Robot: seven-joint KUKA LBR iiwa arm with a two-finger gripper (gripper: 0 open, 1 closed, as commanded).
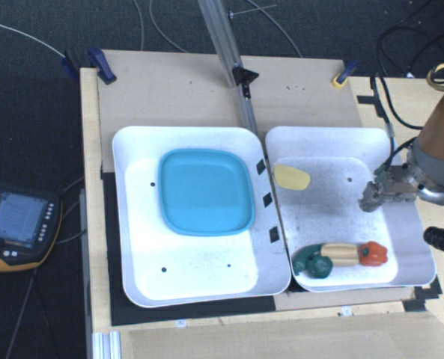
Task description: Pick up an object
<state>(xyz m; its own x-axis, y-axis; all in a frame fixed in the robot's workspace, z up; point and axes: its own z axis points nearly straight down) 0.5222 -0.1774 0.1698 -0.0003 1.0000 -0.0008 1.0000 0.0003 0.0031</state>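
The hand hangs at the right of the frame over the right bin; whether it is clenched or released I cannot tell. The nearest pick looks like the red object at lower right, touching a tan piece beside a green lump. A straight descent centred on one item seems best; what these three are is hard to make out.

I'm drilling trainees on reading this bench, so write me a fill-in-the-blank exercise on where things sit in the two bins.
1. The blue plate lies in the ____ bin of the camera view.
2. The yellow piece lies near the right bin's ____ wall.
3. The end effector is over the ____ bin.
4. Along the right bin's near edge, the tan piece lies between a green thing and a ____ one.

Missing words: left; left; right; red
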